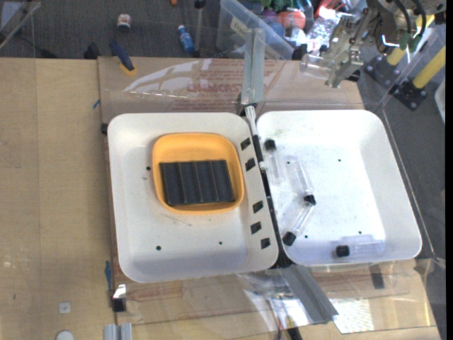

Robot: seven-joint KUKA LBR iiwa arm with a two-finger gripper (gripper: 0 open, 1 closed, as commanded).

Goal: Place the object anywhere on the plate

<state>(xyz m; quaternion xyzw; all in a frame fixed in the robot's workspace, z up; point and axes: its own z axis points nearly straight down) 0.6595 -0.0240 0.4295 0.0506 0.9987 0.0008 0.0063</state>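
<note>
An orange plate [164, 149] lies in the left white bin [131, 218]. A dark grey ribbed rectangular object [197, 183] rests flat on the plate and covers most of its middle. My gripper [334, 61] hangs at the upper right, beyond the far rim of the right white bin [375, 183]. It is well away from the plate, and I see nothing held in it.
Several clear tubes with black caps [302, 183] lie in the right bin, near its left side and front edge. A ridge with black clips [256, 190] divides the two bins. A clear tub of colourful toys [283, 6] stands behind the bench.
</note>
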